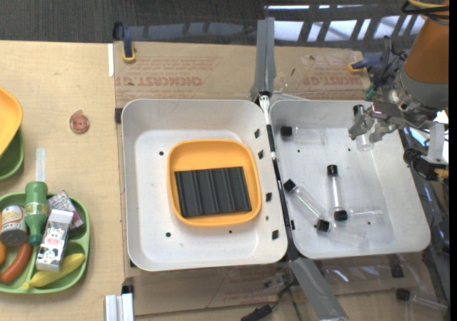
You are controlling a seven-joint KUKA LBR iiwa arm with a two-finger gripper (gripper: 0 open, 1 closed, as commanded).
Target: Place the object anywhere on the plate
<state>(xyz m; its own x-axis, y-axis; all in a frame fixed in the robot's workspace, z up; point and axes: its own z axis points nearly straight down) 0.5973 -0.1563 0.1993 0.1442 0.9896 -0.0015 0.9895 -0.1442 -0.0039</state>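
Observation:
An orange plate (213, 158) with a dark grey ridged insert lies in the middle of the left bin (143, 191). Several clear tubes with black caps lie in the right bin (400, 234): one (333, 191) near the middle, a slanted one (305, 204) left of it, and a small black-capped piece (285, 130) at the back left. My gripper (367, 127) hangs over the right bin's back right part, far from the plate. A faint clear shape (364, 143) shows just below it; whether it is held is unclear.
A metal divider (265, 63) runs between the bins at the back. On the bench at the left stands a green tray (71, 269) with toy food, beside an orange bowl (7, 123). Cardboard (186, 73) lies behind the bins.

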